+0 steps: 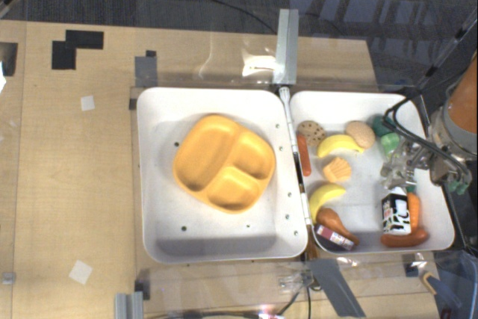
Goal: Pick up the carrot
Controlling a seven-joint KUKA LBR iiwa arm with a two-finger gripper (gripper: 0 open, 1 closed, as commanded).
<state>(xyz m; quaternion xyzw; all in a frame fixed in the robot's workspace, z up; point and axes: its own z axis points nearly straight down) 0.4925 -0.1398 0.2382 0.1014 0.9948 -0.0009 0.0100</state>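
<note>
The step in hand looks like the approach: the gripper (pixel 404 165) hangs over the right bin (pixel 373 98), just above the black-and-white can (pixel 396 214) in the camera view, with nothing visibly caught in it. Whether it is released or clenched I cannot tell; its tip is a tangle of metal and cable at this size.

What I take to be the carrot (pixel 414 210) is the short orange piece touching the can's right side, standing roughly parallel to it. A red-orange sausage (pixel 405 238) lies crosswise just below the can, close to the carrot's lower end.

The next move, as I judge it, calls for a small shift toward the can's right and a straight descent, with the jaws spread across the carrot's narrow width. The can pressed against it leaves little room on that side, so the can may get nudged or pinched along with it.

Counted, to the left of the can:
- two bananas, one (pixel 340 145) higher up and one (pixel 326 196) lower
- one cookie (pixel 311 132)
- one orange wedge (pixel 337 169)
- one drumstick (pixel 333 224)
- one thin red stick (pixel 303 154)

Above the can are one tan potato-like piece (pixel 361 134) and one green item (pixel 388 142). Far left of the can, the left bin (pixel 160 235) holds one yellow divided plate (pixel 222 163).
</note>
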